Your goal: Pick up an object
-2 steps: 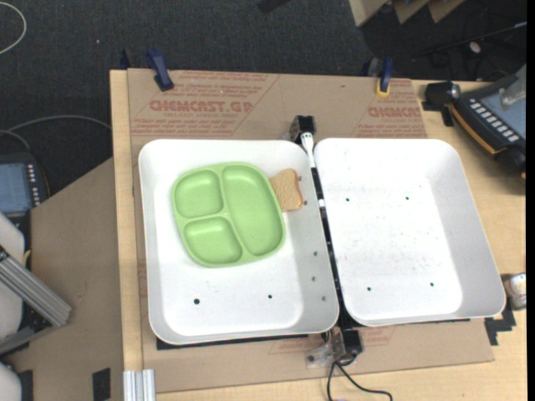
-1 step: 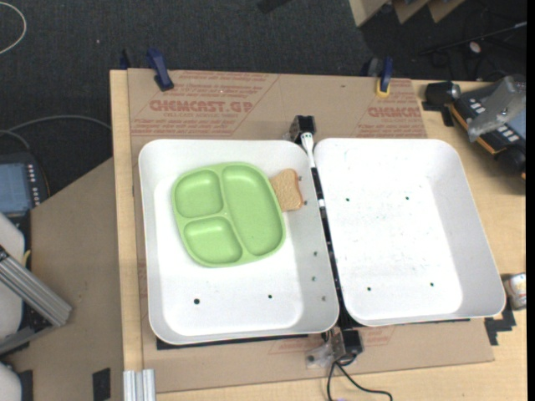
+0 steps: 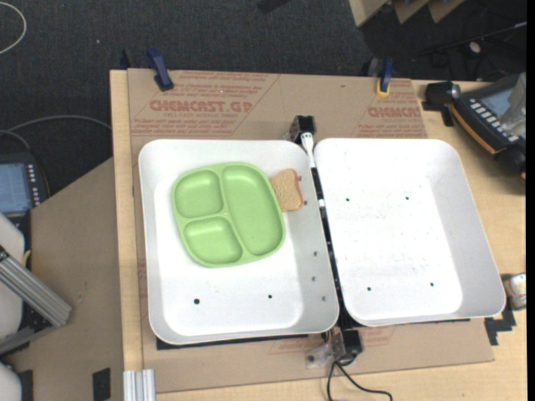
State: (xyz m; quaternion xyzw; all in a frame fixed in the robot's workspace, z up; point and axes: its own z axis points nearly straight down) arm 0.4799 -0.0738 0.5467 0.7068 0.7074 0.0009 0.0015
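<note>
A green plate with three compartments [image 3: 228, 215] lies in the left white bin [image 3: 234, 307], toward its upper half. A small tan piece shaped like a slice of bread [image 3: 288, 190] rests beside the plate's upper right rim, touching or nearly touching it, close to the bin's right wall. The right white bin [image 3: 401, 232] sits next to it.
Both bins stand on a brown cardboard sheet [image 3: 209, 98] held by a blue clamp [image 3: 159, 68] and a yellow-blue clamp [image 3: 384, 80] at the far edge. A black clip [image 3: 303, 128] sits between the bins at the top. A handheld controller [image 3: 489, 115] lies at the right.
</note>
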